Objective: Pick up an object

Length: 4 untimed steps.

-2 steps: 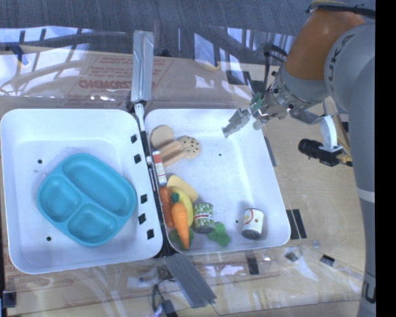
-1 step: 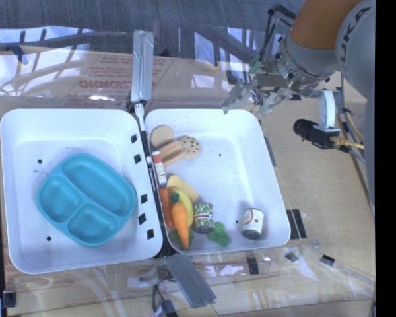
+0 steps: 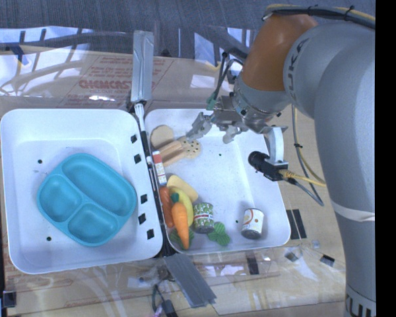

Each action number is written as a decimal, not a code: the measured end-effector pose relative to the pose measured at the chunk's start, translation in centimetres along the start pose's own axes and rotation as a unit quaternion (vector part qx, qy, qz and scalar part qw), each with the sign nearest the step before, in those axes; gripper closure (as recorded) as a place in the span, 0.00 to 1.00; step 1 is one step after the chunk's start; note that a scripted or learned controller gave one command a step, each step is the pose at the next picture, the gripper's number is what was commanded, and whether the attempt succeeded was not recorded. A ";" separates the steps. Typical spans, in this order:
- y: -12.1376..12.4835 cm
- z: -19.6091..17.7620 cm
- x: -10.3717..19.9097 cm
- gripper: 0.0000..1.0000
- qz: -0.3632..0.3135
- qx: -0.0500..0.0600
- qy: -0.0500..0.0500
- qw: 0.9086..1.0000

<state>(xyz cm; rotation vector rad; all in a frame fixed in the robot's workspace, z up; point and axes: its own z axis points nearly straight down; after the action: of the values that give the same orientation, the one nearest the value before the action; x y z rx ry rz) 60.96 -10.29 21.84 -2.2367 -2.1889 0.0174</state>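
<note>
Left bin [image 3: 13, 177]: a blue divided plate [image 3: 86, 198] is shown lying flat on the floor of the bin, well apart from the arm. Right bin [image 3: 231, 170]: along its left wall a cluster of toy food is seen, comprising a wooden spatula-like piece [image 3: 178, 150], a small red-capped tube [image 3: 160, 169], a banana [image 3: 183, 193], a carrot [image 3: 180, 222], a small green-labelled can [image 3: 202, 216] and a green leafy piece [image 3: 218, 234]; a small white can [image 3: 252, 223] is set apart near the front right corner. Above the rear of this bin the gripper [image 3: 214, 129] is held, its fingers spread apart with nothing seen between them. No object has been grasped or lifted. The descent, closure and lift are judged to remain; the wooden piece lies nearest the fingertips.
</note>
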 end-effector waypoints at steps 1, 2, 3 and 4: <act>-7.2 12.4 -1.3 0.00 0.038 -0.002 0.001 0.999; -7.1 12.3 -1.3 0.00 0.038 -0.002 0.001 0.999; -3.6 2.9 3.9 0.00 -0.017 -0.006 0.000 1.000; -10.9 9.5 -2.5 0.00 -0.008 -0.001 0.000 1.000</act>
<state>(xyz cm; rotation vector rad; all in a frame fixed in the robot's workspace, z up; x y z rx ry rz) 49.81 -12.55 12.55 -2.2202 -2.2077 0.0140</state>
